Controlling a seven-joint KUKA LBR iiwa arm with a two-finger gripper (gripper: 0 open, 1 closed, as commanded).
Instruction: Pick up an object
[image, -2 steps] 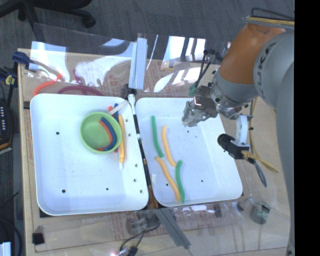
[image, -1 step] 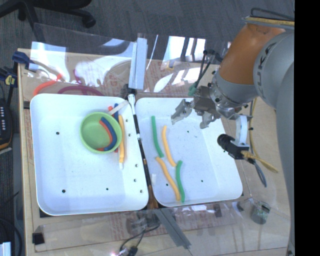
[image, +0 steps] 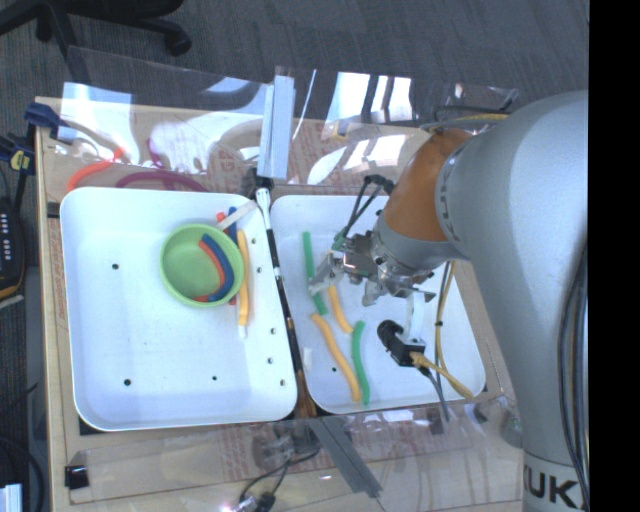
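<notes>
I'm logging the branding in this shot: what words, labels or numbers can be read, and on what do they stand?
"KUK": large dark letters on the grey arm, at its base near the bottom right corner, cut off by the picture's edge.
Faint reddish print on the bench around the white bins: too blurred to read.

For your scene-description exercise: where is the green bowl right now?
In the camera view, the green bowl sits in the left white bin, toward its upper right, with a yellow stick lying along its right side near the divider between bins.

Grey carpet floor (image: 300, 35) surrounds the bench, office-chair base (image: 110, 20) top left.
</notes>
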